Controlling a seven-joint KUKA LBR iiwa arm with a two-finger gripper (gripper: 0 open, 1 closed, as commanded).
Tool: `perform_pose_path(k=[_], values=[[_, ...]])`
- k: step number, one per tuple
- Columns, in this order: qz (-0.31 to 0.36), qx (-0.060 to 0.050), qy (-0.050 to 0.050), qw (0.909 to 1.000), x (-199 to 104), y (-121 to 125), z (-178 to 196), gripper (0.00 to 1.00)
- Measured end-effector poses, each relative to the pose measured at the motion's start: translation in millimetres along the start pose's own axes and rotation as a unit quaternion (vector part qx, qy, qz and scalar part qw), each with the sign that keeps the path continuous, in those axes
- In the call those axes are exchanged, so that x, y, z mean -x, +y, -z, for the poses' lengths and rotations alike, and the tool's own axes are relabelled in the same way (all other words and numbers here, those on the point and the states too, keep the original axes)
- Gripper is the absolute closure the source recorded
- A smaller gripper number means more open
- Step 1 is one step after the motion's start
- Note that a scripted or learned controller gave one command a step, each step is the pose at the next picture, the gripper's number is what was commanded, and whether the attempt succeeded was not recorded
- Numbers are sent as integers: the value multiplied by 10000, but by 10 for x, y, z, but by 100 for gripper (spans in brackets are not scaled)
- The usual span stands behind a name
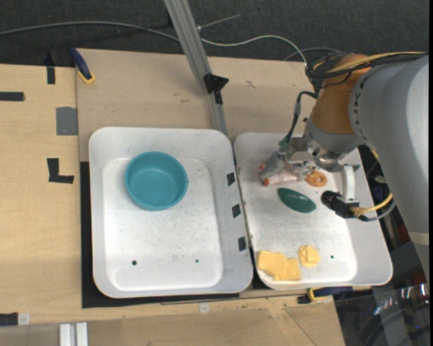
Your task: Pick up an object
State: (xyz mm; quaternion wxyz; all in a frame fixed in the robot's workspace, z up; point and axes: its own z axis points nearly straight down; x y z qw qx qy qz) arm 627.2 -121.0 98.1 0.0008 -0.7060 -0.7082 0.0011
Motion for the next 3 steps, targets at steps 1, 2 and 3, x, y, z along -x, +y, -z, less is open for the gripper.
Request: perform_pose_path(k=[1, 2, 3], values=[[-9, 26, 1, 10000, 26, 22, 428, 100], [-5, 40, -5, 10000, 53, 75, 1052, 100], [-5, 21, 2, 10000, 46, 80, 1292, 100]])
